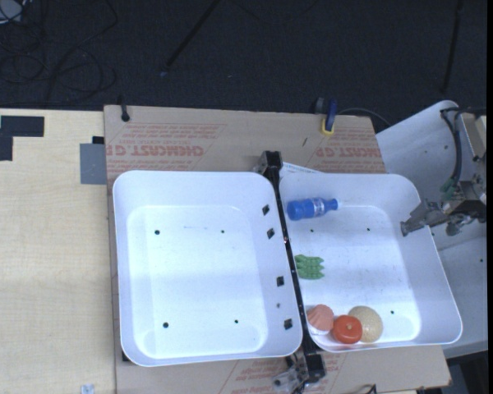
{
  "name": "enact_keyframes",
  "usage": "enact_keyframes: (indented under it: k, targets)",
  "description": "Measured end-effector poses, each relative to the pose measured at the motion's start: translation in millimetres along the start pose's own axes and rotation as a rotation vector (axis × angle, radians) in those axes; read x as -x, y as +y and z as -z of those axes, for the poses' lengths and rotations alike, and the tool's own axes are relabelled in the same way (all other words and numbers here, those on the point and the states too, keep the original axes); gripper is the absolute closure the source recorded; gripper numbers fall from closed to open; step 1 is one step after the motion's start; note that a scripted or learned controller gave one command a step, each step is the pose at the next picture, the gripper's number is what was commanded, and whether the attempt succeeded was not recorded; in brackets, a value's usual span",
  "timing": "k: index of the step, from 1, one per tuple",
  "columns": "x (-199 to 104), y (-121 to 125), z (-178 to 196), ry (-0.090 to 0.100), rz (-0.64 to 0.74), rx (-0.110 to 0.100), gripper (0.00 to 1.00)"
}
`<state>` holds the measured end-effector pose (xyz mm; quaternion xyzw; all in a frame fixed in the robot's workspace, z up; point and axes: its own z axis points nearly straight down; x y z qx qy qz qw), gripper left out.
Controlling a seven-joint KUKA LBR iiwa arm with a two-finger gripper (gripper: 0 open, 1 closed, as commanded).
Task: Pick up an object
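Blue bottle, green toy, three round pieces: five items.

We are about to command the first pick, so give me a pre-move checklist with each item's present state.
1. Targets present in the right bin: ok, with a blue bottle, a green item, a pink piece, a red round piece and a tan round piece.
2. Bottle apart from the others: ok.
3. The three round pieces separated: not ok, they cluster at the near wall.
4. End effector over the right rim, away from the objects: ok.
5. End effector carrying nothing: cannot tell.
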<state>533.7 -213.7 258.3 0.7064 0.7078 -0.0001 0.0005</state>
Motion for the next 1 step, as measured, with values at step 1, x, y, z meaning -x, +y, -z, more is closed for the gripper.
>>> enact_keyframes:
  k: [1]
  targets:
    - [-1.8,-63.7,-135.3,0.008,-0.005,-0.018,0.00]
